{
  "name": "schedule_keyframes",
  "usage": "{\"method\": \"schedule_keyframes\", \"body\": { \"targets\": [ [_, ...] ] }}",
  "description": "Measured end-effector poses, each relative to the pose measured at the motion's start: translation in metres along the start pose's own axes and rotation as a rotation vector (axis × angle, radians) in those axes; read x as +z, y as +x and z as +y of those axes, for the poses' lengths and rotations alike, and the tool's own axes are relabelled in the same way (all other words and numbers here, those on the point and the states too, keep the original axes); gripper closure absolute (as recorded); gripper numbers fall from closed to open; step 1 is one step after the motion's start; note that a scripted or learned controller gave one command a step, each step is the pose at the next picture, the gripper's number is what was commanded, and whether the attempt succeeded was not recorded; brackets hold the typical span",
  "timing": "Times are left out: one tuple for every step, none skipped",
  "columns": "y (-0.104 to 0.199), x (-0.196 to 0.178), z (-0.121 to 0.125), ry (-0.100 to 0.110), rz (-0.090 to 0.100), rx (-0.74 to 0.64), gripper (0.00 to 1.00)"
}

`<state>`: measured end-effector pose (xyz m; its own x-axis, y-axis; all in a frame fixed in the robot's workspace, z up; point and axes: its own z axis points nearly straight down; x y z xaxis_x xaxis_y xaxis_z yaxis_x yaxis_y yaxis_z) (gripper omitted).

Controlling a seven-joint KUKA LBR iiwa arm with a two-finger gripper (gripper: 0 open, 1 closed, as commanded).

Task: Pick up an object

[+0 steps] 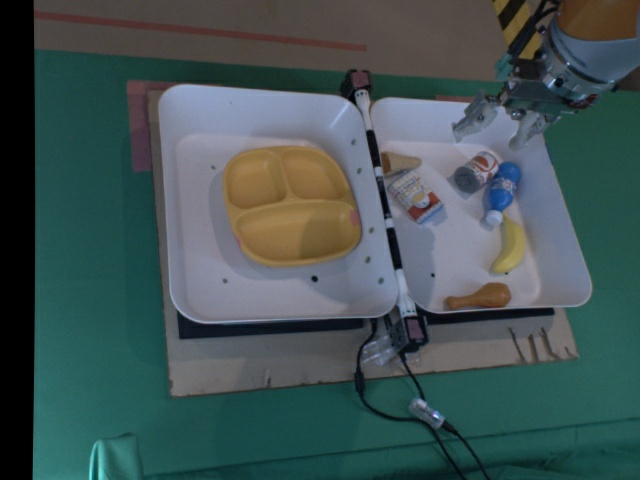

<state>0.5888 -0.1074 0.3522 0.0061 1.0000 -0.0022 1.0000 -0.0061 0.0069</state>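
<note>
My gripper (pixel 497 135) hangs open over the back of the right bin (pixel 560 268), with nothing between its fingers. Just below it lie a small can (pixel 476 171) and a blue bottle (pixel 500 192) with a white cap. A yellow banana (pixel 510 246) lies further toward the front, and a brown drumstick (pixel 479 296) rests near the front rim. A small carton (pixel 416 195) and a cone-shaped piece (pixel 399 161) lie at the bin's left side.
The left bin (pixel 190 268) holds a yellow divided plate (pixel 290 205). A hinge-like bar (pixel 385 208) runs between the bins. Cables (pixel 420 408) trail off the bench's front. Yellow-black hazard tape (pixel 510 3) marks the floor behind.
</note>
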Motion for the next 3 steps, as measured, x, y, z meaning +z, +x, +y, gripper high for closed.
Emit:
{"method": "schedule_keyframes", "body": {
  "targets": [
    [-0.059,0.144,0.042,0.002,-0.004,0.002,0.0],
    [-0.061,0.125,0.045,-0.016,-0.01,0.007,1.0],
    [-0.037,-0.006,0.032,-0.008,-0.003,-0.002,1.0]
  ]
}}
